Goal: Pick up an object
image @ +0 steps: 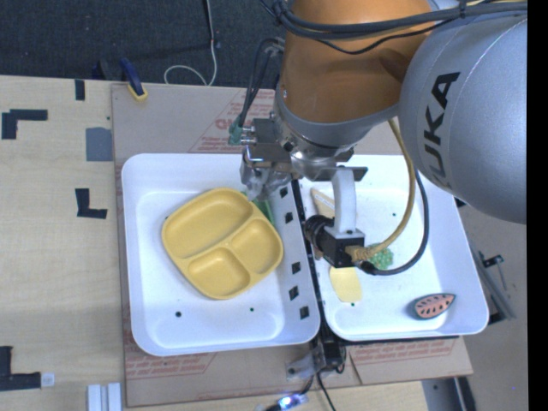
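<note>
A yellow divided plate (223, 242) lies in the left bin (145, 315). My gripper (255, 181) hangs over the plate's far right corner, close to the wall between the bins, and a green object (277, 208) shows just beside and below it. The right bin (458, 268) holds a pale yellow flat piece (346, 284), a brown leaf-shaped piece (432, 305), a small green leafy item (382, 258) and a cream piece (322, 200) partly hidden by the arm. The wrist hides the gripper's tips.
The big grey and orange arm (360, 50) covers the far part of both bins. Cables (409, 229) loop down over the right bin. The bins stand on cardboard (171, 118) on a wooden bench.
</note>
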`<state>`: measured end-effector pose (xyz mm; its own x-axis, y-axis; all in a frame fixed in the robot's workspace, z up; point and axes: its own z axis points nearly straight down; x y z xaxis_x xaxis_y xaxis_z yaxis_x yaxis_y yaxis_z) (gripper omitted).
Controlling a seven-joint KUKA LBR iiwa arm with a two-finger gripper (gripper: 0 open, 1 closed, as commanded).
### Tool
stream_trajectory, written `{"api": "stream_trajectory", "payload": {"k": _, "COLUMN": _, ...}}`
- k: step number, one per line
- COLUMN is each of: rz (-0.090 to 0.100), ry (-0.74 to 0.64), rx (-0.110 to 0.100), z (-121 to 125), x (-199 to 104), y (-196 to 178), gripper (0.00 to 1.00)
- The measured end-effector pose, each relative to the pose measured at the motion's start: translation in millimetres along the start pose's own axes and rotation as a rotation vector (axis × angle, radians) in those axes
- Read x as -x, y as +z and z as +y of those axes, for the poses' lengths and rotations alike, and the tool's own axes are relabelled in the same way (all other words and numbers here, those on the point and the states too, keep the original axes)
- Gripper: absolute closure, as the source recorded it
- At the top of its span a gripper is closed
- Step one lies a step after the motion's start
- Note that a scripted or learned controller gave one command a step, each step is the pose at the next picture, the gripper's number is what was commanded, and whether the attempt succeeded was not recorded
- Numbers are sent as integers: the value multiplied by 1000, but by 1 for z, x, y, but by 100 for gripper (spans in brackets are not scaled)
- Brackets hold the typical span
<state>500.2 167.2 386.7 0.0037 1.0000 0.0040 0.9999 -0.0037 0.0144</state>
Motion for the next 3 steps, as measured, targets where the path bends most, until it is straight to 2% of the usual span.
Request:
{"api": "stream_trajectory", "payload": {"k": 1, "rz": -8, "ry": -11, "rx": -28, "z": -22, "x": -62, "y": 116, "gripper": 100}}
{"api": "stream_trajectory", "payload": {"k": 2, "rz": -7, "ry": -1, "rx": -20, "z": -19, "x": -9, "y": 123, "gripper": 100}}
{"api": "stream_trajectory", "payload": {"k": 3, "rz": -9, "ry": 2, "rx": -22, "z": 6, "x": 50, "y": 170, "gripper": 100}}
